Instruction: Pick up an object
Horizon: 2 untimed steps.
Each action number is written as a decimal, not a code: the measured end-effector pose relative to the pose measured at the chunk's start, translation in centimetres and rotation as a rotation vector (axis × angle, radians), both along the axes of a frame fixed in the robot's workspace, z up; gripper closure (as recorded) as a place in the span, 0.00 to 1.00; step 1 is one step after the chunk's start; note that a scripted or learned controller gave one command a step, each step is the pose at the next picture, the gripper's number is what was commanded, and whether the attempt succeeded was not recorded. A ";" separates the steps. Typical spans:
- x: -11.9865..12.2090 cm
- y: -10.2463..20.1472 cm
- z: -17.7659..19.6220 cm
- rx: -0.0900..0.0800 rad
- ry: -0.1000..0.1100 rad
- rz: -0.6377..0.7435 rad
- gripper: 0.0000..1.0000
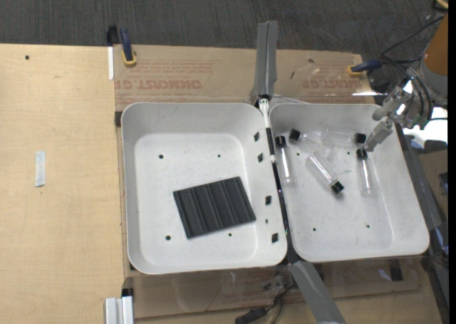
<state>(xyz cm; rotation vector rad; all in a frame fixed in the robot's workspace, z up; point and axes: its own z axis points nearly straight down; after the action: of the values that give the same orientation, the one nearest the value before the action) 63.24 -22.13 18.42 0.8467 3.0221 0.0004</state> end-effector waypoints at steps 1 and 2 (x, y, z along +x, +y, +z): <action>-0.4 -0.1 6.2 -0.001 -0.003 0.241 0.00; 1.4 0.4 2.2 -0.001 -0.001 0.337 0.00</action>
<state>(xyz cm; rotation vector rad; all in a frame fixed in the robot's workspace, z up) 64.68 -21.77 20.66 0.3284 3.1198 0.0004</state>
